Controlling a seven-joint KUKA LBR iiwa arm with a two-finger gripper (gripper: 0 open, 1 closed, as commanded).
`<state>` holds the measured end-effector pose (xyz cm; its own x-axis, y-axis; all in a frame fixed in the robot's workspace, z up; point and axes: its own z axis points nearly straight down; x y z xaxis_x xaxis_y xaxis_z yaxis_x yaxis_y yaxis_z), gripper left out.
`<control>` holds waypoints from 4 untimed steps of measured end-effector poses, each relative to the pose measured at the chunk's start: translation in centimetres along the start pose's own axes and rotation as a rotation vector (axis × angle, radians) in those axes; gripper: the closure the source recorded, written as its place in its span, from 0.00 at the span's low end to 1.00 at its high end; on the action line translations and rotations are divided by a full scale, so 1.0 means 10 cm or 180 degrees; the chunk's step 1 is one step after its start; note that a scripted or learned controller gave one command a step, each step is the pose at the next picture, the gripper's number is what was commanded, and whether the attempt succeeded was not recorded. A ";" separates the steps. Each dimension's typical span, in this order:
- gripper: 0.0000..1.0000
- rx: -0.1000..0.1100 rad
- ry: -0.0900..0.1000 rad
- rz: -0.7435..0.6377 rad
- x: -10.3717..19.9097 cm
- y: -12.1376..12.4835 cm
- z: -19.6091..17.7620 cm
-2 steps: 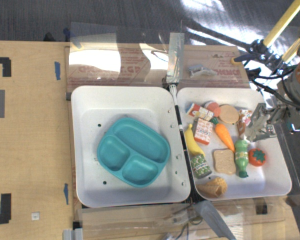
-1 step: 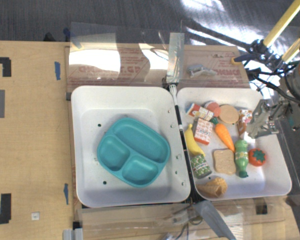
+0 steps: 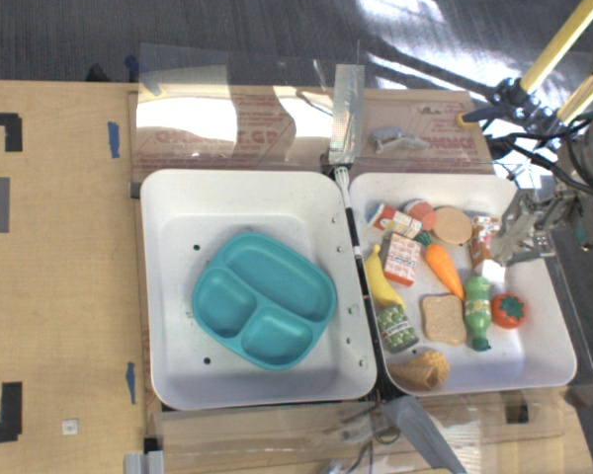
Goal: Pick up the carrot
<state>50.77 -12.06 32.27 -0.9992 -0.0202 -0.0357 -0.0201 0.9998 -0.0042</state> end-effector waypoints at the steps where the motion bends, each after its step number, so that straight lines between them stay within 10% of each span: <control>1: 1.00 0.0003 -0.0029 0.0003 -0.03 0.00 -0.11; 2: 1.00 -0.0012 0.0066 -0.1012 0.16 -0.30 -1.45; 3: 1.00 -0.0047 0.0125 -0.1050 0.06 -0.78 0.03; 4: 1.00 -0.0014 0.0062 -0.1054 0.02 -0.78 -0.15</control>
<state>50.69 -19.85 33.78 -0.9389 -0.3440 -0.0141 -0.3439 0.9390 -0.0082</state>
